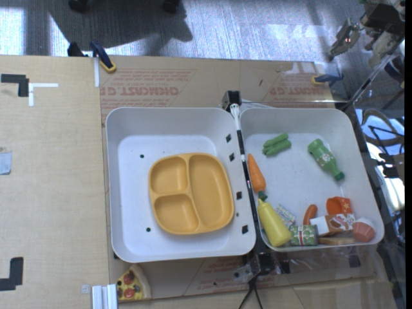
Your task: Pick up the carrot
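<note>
Gripper's grasp I cannot tell, and the task looks unstarted: the carrot (256, 172) lies free against the right bin's (353, 129) far wall from the arm's side, reached past a green bottle (325, 158), with a yellow bottle (273, 223) crowding its lower end.

Left bin (122, 192): yellow three-compartment plate (191, 193). Right bin (351, 137): green pea pods (277, 145), green bottle (325, 159), yellow bottle (273, 223), packaged toy foods heaped in the near right corner (335, 227). Counter (51, 192): pizza slice toy (131, 286) by the near edge.
</note>
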Controlling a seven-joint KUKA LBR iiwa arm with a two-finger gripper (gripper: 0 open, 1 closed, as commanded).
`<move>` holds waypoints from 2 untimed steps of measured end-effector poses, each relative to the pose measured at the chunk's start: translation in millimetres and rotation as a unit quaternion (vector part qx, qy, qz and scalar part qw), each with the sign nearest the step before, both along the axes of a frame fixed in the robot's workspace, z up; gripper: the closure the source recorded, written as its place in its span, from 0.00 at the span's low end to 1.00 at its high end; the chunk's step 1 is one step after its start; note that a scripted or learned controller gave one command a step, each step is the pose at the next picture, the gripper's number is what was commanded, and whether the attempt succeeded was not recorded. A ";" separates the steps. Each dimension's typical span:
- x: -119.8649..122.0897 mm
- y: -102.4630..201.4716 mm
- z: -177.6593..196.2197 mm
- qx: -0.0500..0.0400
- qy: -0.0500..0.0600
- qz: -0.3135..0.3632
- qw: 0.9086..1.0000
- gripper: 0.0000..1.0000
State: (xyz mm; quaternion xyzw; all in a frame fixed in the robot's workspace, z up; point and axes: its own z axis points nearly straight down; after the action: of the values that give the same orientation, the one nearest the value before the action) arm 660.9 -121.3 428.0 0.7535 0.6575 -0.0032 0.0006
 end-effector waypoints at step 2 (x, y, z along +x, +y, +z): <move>1.2 0.6 7.7 -0.001 0.001 0.001 1.000 0.00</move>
State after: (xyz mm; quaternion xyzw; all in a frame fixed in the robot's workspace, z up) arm 662.1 -120.7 435.8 0.7525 0.6586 -0.0047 0.0013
